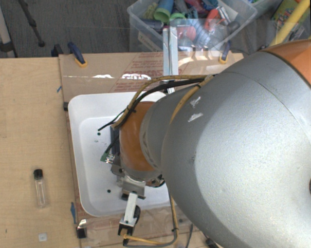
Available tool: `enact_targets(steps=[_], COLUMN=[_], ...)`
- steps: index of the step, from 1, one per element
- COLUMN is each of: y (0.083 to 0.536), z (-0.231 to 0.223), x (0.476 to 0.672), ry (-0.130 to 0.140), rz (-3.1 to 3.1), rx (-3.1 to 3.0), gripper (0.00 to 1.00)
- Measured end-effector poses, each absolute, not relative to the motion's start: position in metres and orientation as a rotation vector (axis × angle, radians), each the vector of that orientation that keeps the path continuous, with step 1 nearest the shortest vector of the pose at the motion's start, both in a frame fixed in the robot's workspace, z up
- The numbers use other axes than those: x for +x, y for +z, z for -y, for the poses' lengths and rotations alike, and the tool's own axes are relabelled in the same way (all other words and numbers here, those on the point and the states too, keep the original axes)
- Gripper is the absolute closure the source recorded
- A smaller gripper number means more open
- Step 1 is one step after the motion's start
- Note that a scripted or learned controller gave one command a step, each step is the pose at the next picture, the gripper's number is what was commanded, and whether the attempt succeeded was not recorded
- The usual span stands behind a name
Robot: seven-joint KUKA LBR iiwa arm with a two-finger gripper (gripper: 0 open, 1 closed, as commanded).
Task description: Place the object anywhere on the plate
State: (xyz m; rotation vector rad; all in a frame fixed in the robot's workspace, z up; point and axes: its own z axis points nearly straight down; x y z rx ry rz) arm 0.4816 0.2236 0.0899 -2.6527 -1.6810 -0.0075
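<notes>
The grey arm with its orange band [133, 140] reaches in from the right and covers most of the bench. Its wrist hangs low over the left white bin [87, 149], near the bin's middle and right side. My gripper [114, 157] sits under the wrist, mostly hidden by the arm. The bare left part of the bin floor holds a tiny dark speck [108, 191] and nothing larger. The arm hides the rest of this bin and the bin to the right.
A small clear vial with a black cap [40, 187] lies on the wooden bench left of the bin. A clear tub of colourful toys [192, 14] stands at the back. A blue clamp [78, 55] holds the cardboard under the bins.
</notes>
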Motion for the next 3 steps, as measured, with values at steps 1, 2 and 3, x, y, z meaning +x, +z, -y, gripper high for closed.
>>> enact_targets(steps=[1,2,3], y=[0.238,0.099,0.154], z=[-0.224,-0.208,-0.214], x=[0.520,0.478,0.483], ry=[0.001,0.004,0.003], rz=[2.344,2.132,1.602], rx=[-2.092,-2.305,-2.702], gripper=[1.00,1.00,1.00])
